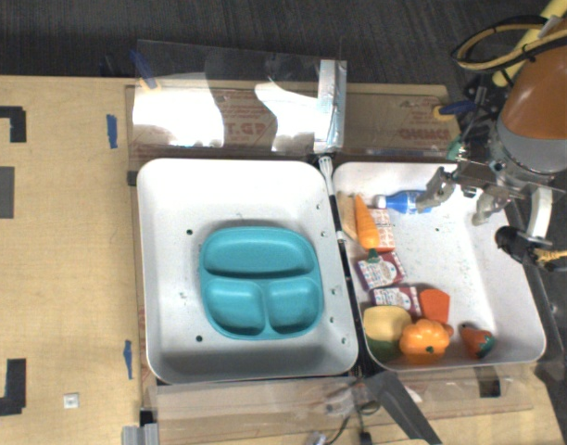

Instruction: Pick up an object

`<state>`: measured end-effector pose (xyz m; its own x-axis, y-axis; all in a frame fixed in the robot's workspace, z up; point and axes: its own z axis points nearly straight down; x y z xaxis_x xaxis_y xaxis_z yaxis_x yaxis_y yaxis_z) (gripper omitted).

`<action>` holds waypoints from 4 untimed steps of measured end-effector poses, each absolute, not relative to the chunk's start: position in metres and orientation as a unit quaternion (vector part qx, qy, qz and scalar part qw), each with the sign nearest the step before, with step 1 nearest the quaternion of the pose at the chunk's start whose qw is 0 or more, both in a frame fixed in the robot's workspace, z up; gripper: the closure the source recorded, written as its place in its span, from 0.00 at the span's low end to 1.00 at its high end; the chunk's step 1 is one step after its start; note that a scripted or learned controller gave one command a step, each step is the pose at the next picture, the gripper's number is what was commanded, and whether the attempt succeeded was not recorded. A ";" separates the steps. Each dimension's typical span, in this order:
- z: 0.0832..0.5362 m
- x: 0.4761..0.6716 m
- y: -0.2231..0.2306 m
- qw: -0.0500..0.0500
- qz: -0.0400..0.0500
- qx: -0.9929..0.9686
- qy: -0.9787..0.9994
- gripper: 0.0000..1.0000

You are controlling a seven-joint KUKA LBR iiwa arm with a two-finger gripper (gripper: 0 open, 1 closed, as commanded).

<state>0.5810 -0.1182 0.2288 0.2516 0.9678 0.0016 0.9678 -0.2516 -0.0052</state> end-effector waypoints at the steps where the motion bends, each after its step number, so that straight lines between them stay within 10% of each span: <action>1: 0.124 0.630 -0.092 0.003 0.002 -0.717 -0.697 0.00; 2: 0.097 0.610 -0.094 -0.008 -0.008 -0.707 -0.707 0.00; 3: 0.092 0.656 -0.108 0.010 0.003 -0.712 -0.702 0.00; 4: 0.103 0.655 -0.114 0.008 0.007 -0.713 -0.701 1.00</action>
<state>0.6554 -0.1143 0.1034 0.0170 0.9999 0.0007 0.9996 -0.0170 -0.0219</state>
